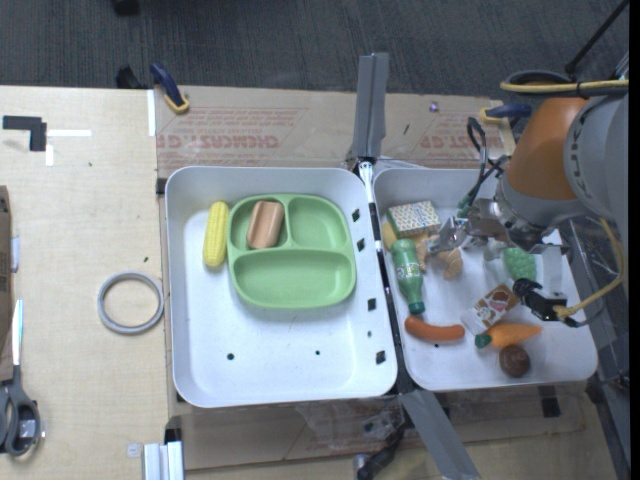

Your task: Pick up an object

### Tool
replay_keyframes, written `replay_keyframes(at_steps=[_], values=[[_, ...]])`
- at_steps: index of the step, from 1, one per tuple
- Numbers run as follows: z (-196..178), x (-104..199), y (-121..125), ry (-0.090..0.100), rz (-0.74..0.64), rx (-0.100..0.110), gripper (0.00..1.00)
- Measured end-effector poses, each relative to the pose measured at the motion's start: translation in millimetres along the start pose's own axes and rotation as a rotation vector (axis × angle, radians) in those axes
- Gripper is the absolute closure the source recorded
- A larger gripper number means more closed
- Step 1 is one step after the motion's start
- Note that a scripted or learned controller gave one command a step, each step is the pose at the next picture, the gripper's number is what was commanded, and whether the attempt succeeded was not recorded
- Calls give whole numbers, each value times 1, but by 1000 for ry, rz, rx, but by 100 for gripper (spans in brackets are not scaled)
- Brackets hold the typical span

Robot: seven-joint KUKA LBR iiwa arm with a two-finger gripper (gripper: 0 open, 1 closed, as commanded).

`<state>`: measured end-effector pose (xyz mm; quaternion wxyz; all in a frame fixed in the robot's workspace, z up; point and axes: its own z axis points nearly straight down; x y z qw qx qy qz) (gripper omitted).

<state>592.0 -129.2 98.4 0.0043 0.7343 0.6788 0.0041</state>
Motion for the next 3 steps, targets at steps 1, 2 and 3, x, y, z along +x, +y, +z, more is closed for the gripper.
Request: replay_keyframes(at_steps=[1, 2, 3], values=[[0, 27, 27, -2, -216, 0, 0], [5, 30, 25, -4, -290, 9, 0], [5, 30, 24, -4, -290, 9, 0]])
